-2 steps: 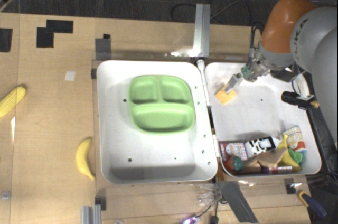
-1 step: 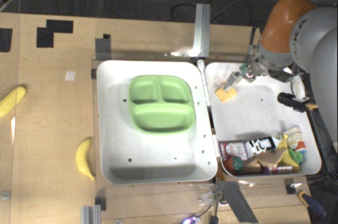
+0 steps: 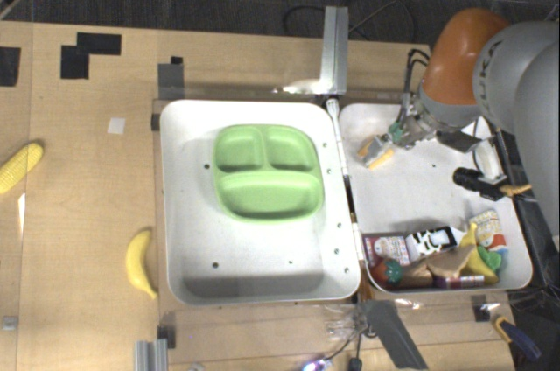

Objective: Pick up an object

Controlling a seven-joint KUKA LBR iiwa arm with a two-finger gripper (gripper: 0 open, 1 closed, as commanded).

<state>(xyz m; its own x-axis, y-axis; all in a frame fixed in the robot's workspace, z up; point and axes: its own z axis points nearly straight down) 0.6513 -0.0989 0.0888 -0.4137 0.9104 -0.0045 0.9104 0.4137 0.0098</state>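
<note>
Reaching in from the right, the gripper sits in the right bin's upper left, fingers closed on a small yellow-and-grey object. A green divided plate fills the left bin.

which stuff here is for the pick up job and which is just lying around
For the job:
- gripper
- small yellow object beside it
- pile of items in the right bin

Lying about:
- green tray in the left bin
- banana
- toy corn
</note>
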